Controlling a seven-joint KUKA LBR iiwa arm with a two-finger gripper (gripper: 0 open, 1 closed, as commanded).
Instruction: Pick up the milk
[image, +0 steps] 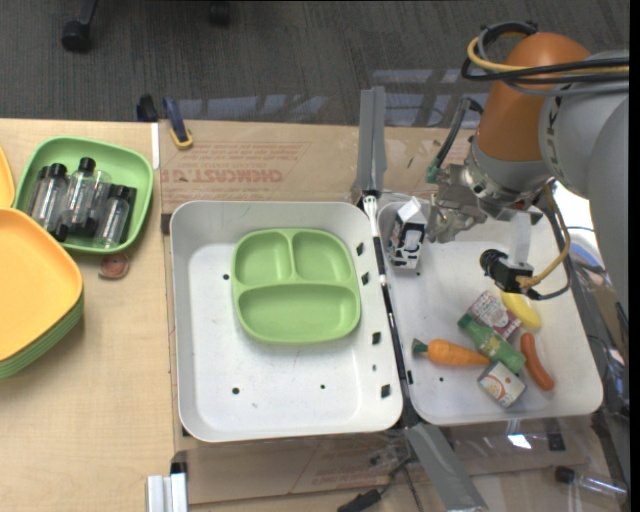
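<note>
At the right bin's (575, 400) upper-left corner, the milk (406, 236) is standing, long axis roughly upright. The gripper (447, 218) is hovering just to its right, so the carton is lying leftward; jaw state cannot be told, being hidden under the wrist.

milk (407, 236) upright, right bin (560, 400), arm above

There are two white bins (190, 330), one green divided plate (296, 284), one milk carton (406, 236), one carrot (455, 352) and four small bottles (80, 200) (in a green tray (40, 160)).
</note>
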